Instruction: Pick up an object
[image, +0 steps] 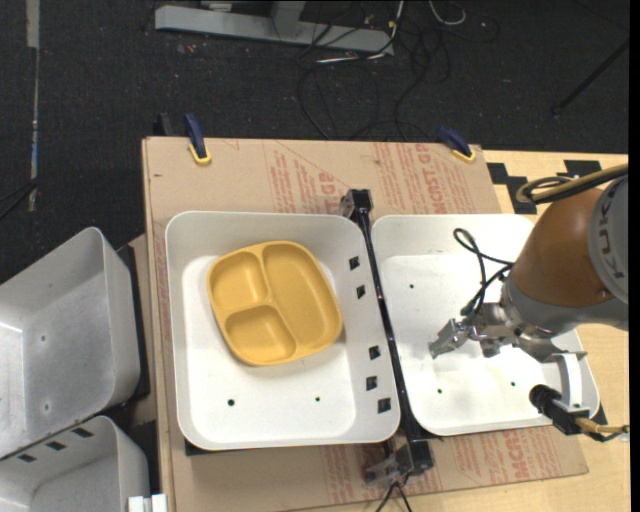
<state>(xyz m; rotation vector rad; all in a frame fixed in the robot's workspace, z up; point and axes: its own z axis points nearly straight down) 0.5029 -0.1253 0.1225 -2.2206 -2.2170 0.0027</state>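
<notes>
Yellow divided plate (274, 301) lies untouched in left bin (190, 400); gripper (450, 338) hovers at its 3 o'clock over right bin (480, 420), grip state unclear. Pick not started.

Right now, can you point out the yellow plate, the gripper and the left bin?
yellow plate (275, 302): camera view, on the ridge where its three compartments meet.
gripper (445, 343): camera view, at its fingertips, over the right bin.
left bin (275, 415): camera view, on the bare white floor below the plate.
</notes>
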